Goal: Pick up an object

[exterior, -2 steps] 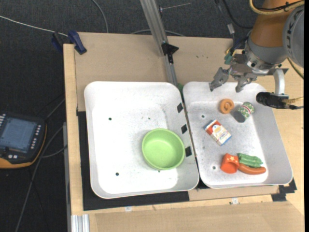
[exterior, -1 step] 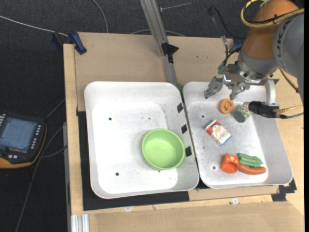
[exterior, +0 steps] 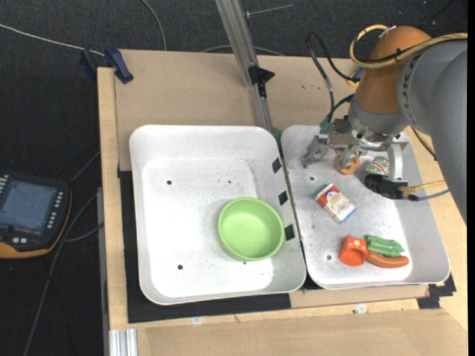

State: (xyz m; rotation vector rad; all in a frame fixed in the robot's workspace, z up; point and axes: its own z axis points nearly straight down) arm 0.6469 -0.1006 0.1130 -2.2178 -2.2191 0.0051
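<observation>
Wooden counter (exterior: pixel 193 87) seen on dark floor, two white bins carried side by side. Left bin (exterior: pixel 148 199): one green bowl (exterior: pixel 251 228), lower centre. Right bin (exterior: pixel 427 236): one small carton (exterior: pixel 335 202) mid-bin, one orange-and-green toy vegetable (exterior: pixel 373 250) at lower right. Gripper (exterior: pixel 346 156) lowered into upper part of right bin; small orange object (exterior: pixel 346 167) glimpsed right below it. Fingers' state cannot be told. Nothing judged lifted yet; grasp and lift left to do.

Grey arm (exterior: pixel 438 80) with orange band (exterior: pixel 386 73), yellow-black cables, metallic end effector (exterior: pixel 349 150).
</observation>
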